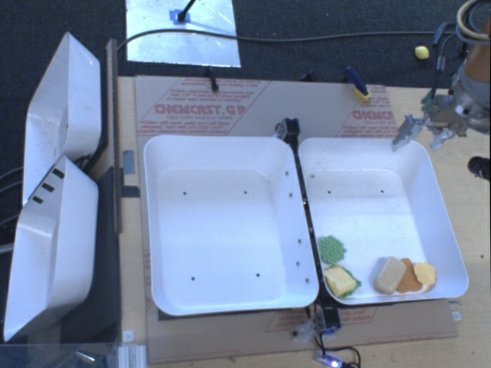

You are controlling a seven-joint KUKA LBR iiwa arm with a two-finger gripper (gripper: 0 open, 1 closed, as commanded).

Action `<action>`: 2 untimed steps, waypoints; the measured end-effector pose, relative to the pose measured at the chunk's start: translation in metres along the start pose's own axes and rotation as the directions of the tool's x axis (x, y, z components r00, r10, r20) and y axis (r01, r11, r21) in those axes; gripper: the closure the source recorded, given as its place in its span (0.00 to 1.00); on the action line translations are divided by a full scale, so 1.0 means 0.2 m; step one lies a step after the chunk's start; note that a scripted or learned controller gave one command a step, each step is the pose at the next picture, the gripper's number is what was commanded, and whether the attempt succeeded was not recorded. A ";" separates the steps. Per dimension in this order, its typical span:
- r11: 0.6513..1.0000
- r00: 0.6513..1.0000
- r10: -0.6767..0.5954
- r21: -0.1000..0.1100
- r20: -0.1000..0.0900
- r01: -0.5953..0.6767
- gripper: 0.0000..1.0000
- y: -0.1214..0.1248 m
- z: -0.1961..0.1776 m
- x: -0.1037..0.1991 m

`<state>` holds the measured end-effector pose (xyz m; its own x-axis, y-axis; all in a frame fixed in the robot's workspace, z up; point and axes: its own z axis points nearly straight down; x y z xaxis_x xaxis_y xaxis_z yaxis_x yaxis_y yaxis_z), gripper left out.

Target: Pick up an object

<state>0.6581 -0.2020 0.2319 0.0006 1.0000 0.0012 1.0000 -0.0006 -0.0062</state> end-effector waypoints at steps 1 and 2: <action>1.000 1.000 -0.001 -0.007 0.001 0.001 0.00 0.01 -0.02 0.00; 1.000 1.000 -0.001 -0.003 0.000 0.001 0.00 0.00 0.29 0.01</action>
<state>0.6577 -0.2004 0.1739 -0.0003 1.0000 0.0010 1.0000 0.0003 -0.0035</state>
